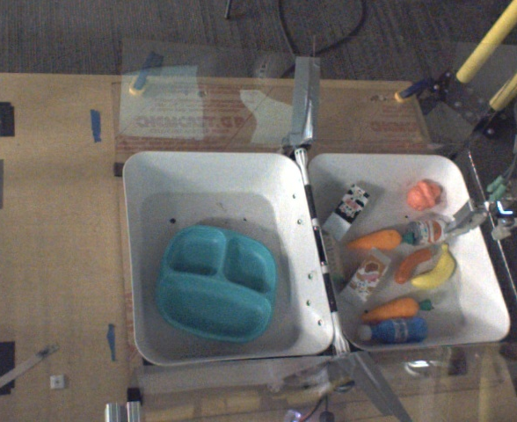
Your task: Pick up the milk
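Observation:
The milk (353, 205) is a small white carton with black cow patches. It lies tilted in the upper left part of the right bin (474, 299), close to the wall between the two bins. An orange carrot (375, 240) lies just below it, a little apart. Nothing touches or covers the carton.
The right bin also holds a pink-red fruit (425, 194), a small bottle (425, 231), a juice box (369, 274), a banana (435, 272), a second carrot (390, 309) and a blue bottle (395, 331). The left bin (206, 183) holds a teal divided tray (216, 281).

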You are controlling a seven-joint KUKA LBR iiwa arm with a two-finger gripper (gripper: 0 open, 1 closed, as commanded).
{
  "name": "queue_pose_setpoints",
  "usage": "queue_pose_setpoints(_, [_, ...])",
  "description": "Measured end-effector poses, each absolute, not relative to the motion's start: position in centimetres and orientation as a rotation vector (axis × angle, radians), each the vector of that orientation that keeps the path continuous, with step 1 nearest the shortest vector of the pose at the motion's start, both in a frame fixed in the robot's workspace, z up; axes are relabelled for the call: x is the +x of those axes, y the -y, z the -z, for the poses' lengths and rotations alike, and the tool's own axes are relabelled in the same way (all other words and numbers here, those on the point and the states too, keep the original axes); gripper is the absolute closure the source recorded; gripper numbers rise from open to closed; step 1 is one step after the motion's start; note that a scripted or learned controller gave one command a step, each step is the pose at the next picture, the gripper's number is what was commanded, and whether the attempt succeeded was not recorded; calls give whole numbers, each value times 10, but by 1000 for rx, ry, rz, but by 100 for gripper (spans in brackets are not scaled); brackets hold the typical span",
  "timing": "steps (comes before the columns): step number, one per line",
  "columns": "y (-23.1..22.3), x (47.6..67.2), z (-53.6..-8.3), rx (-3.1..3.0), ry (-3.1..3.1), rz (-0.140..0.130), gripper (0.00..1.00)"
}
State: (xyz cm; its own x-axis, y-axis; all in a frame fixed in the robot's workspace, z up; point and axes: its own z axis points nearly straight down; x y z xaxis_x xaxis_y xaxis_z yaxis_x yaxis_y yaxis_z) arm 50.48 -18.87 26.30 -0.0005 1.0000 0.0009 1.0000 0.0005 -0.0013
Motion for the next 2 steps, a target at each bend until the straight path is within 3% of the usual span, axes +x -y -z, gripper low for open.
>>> queue_pose_setpoints(1, [166, 571, -156, -2157, 2281, -2, 0])
queue_pose_setpoints(2, [126, 546, -89, -2014, 2423, 7, 0])
